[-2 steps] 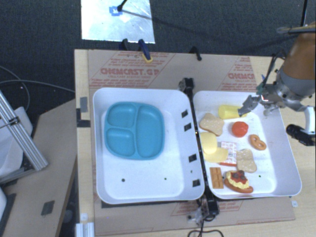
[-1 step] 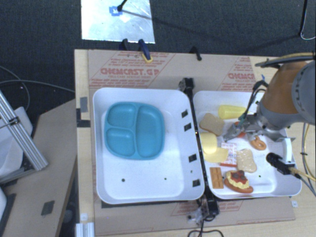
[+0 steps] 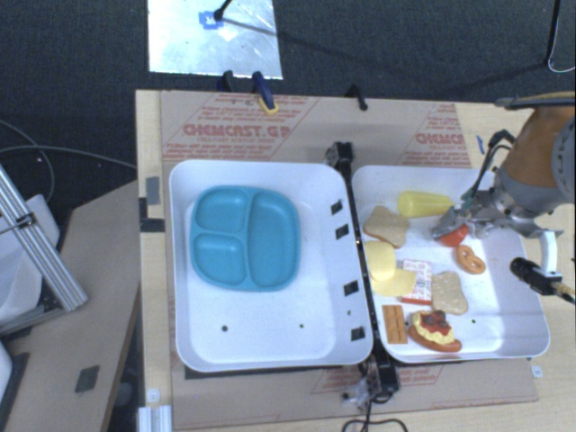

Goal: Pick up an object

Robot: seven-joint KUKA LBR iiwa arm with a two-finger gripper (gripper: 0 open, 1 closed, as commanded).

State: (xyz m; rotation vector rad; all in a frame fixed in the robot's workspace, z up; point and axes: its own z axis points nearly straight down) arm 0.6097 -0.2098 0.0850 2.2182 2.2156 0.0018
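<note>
Jaws closing low on red piece (image 3: 454,236), grip unclear; my gripper (image 3: 447,229) sits tilted in right bin (image 3: 522,331), beside pretzel (image 3: 469,259).

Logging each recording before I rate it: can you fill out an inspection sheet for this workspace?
Surface: bench with cardboard sheet under two white bins.
Job's things: right bin holds toy food: yellow piece, bread slices, pretzel, red piece.
Clutter: blue divided plate in left bin.
Grippers: hand low over the red piece; grasp unclear.
Cables: black cable at left.
Surroundings: dark carpet, shiny sheet.
</note>
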